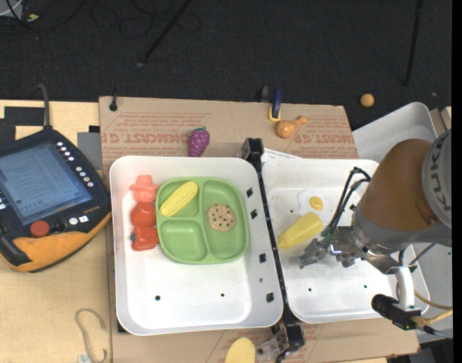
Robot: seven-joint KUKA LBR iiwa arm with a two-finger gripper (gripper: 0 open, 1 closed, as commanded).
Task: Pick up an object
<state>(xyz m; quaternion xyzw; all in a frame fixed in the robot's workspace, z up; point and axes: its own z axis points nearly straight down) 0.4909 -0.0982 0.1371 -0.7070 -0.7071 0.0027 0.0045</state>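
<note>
Leftward, the left bin (132, 293) holds a green tray (187, 245) (corn and a cookie inside). Rightward, in the right bin (344, 308), a yellow block (299, 230) lies just beside the gripper (312, 252); whether its fingers are spread, I cannot tell.

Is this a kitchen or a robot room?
Probably a robot lab, not a kitchen. The food is toys, like the corn on a green plate, in white bins, beside a control tablet.

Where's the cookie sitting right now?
The cookie lies in the green tray's upper right compartment, in the left bin, right of the corn cob.
</note>
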